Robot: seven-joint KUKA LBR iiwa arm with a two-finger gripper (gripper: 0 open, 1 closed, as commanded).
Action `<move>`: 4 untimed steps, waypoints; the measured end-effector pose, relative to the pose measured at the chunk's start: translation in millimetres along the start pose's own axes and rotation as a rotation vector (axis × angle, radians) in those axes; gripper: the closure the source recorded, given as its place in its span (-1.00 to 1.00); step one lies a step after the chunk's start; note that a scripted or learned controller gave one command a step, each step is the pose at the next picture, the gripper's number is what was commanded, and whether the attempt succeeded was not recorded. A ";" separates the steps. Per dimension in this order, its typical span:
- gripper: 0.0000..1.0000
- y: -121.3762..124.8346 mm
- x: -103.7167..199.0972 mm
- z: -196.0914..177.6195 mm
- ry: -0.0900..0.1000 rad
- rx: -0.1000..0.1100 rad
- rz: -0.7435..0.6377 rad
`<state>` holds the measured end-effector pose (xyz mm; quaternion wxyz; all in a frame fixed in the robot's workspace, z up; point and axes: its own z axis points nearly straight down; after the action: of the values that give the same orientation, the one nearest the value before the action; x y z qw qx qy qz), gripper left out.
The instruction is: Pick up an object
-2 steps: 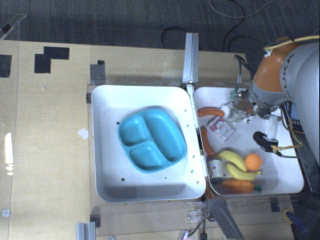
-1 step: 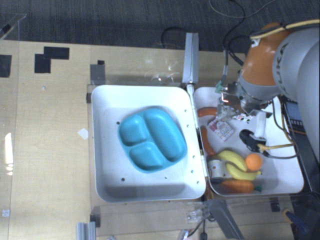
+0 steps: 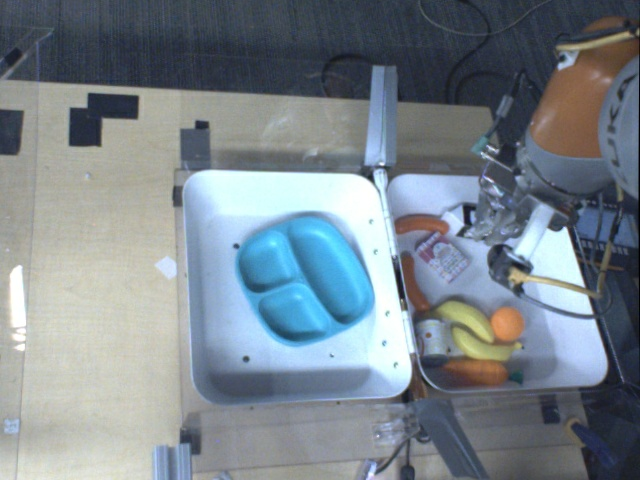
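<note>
The right bin [image 3: 590,358] holds several small items: a red-and-white packet [image 3: 442,259], a sausage [image 3: 421,225] at the back, another sausage [image 3: 412,282] along the left wall, two bananas [image 3: 470,326], an orange [image 3: 507,323], a carrot [image 3: 474,372] and a silver tin [image 3: 432,337]. My gripper [image 3: 490,223] hangs over the bin's back part, just right of the packet and close above a small white item [image 3: 467,214]. Nothing shows between its fingers.
The left bin [image 3: 210,368] carries a blue three-compartment tray [image 3: 302,277]. A metal divider [image 3: 380,118] runs between the bins at the back. Cables [image 3: 560,288] trail off the arm across the right bin's right side. Bare wooden bench lies to the left.
</note>
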<state>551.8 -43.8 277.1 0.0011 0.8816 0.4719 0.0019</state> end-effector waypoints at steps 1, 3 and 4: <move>1.00 39.7 -30.6 -89.3 0.000 -0.002 -0.379; 1.00 132.8 -79.5 -159.5 -0.002 -0.004 -0.656; 1.00 136.0 -63.7 -143.8 -0.001 -0.002 -0.566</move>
<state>629.1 -172.1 421.2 0.0027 0.7149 0.6993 0.0014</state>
